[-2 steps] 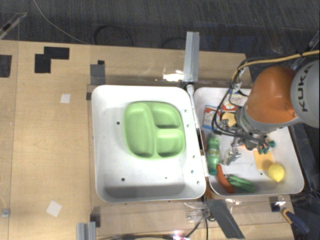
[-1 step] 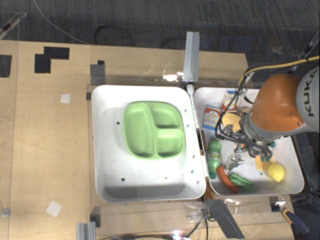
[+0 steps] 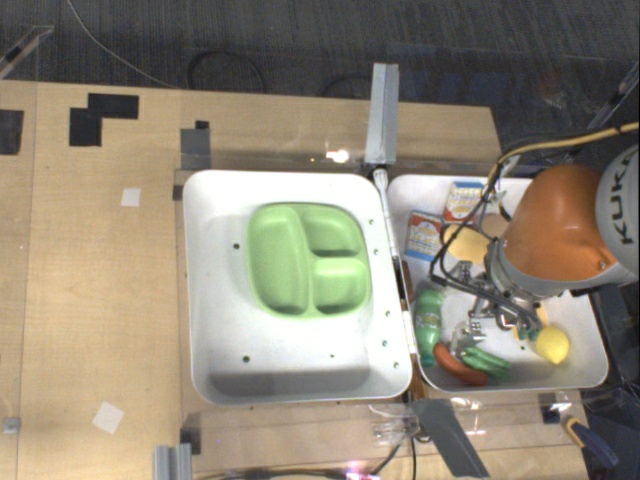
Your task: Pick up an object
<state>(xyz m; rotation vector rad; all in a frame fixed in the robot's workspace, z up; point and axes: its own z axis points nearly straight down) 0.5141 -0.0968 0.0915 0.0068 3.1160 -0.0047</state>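
Low in the right bin (image 3: 596,368), near its front wall, the pincer (image 3: 472,340) hangs just above a cluster of small things; from this slanted overhead angle the wrist and cabling crowd it, and I cannot tell how it is set or whether anything is caught in it. Directly beneath lie a dark green pepper-like piece (image 3: 490,360) and a red-orange piece (image 3: 458,366), touching one another, so one of these is probably the intended pick, though that is a guess from the pincer's position. A green bottle-shaped object (image 3: 428,316) lies just left, against the dividing wall; a yellow lemon (image 3: 552,345) sits to the right, near the arm. Farther back are two small printed packets, one red and blue (image 3: 423,236), one blue and white (image 3: 464,200); their lettering is too small to read. The arm's orange band (image 3: 555,226) looms over the back of this bin, reaching down steeply, likely to clear the bin walls. Across the divider, the left bin (image 3: 215,218) carries a pale green compartment tray (image 3: 305,258), well apart from the work. The bench (image 3: 90,298) shows black square markings at its far left, no legible writing.
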